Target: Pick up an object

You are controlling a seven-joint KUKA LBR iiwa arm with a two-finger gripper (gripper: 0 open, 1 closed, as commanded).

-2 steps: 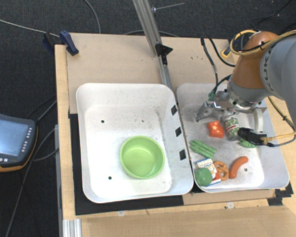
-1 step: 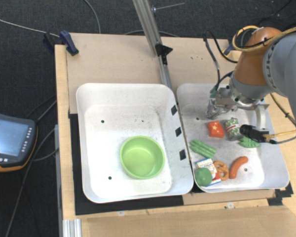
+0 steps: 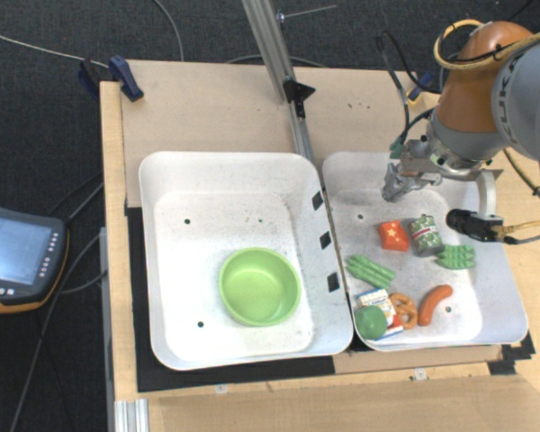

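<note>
The gripper [image 3: 398, 185] hovers near the right bin's [image 3: 495, 327] far edge, grasping nothing; its jaws I cannot tell. The small red block [image 3: 393, 235] mid-bin looks light and rigid: pinch its flat sides.

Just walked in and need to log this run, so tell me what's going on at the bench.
A grey arm reaches in over the right bin, its gripper near the bin's far end, above an orange-red block and a small can. Nothing shows between its fingers. A green bowl sits alone in the left bin.
</note>
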